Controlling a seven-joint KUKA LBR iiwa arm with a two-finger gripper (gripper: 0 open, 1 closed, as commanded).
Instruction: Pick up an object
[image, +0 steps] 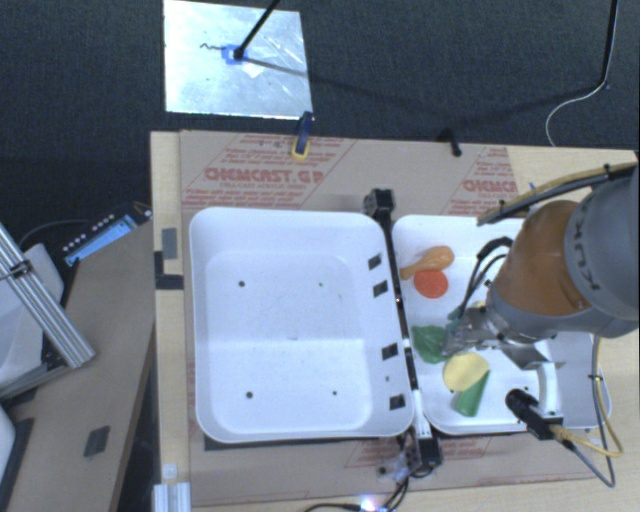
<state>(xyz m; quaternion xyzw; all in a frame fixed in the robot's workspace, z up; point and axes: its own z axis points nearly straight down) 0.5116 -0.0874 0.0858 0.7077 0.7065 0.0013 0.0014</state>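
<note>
A bench (250, 165) topped with printed brown board carries two white bins (290, 320) side by side.

The arm (575, 265) is a thick rounded tube, grey at its 3 o'clock end with a broad orange band (535, 260) toward 9 o'clock. Black cables (487, 262) loop off the band's 9 o'clock edge, and a grey wrist section (520, 325) sits at its 6 o'clock side.
</note>
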